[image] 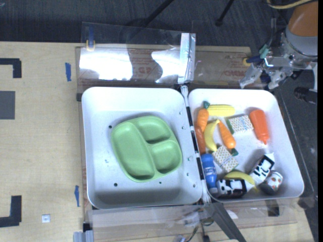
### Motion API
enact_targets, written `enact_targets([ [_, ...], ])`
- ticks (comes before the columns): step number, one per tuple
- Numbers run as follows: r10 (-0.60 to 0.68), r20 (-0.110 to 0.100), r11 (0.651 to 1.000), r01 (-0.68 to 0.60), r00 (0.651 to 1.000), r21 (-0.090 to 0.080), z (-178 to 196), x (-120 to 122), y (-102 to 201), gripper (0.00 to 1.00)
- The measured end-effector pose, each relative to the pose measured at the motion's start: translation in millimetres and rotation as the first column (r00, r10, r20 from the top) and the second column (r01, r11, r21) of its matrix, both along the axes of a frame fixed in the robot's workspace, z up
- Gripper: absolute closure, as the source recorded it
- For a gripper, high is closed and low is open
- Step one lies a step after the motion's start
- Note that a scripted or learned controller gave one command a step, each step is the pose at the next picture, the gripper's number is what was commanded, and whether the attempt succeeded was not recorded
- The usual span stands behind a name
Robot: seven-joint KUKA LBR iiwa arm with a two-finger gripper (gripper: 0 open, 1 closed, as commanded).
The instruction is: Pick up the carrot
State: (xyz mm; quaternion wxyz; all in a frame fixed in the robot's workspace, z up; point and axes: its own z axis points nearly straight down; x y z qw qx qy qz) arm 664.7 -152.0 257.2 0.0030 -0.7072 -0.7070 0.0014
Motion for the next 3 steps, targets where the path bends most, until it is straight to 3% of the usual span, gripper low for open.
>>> enact_targets([
  [1, 0.276, 0.012, 0.961, -0.276, 0.961, -0.005, -144, -40, 45, 0.0],
  [2, 0.374, 0.009, 0.927, -0.374, 0.927, -0.004, -172, -124, 13, 0.0],
  [3, 0.37, 0.013, 0.929, -0.37, 0.929, -0.007, -163, -122, 11, 1.0],
])
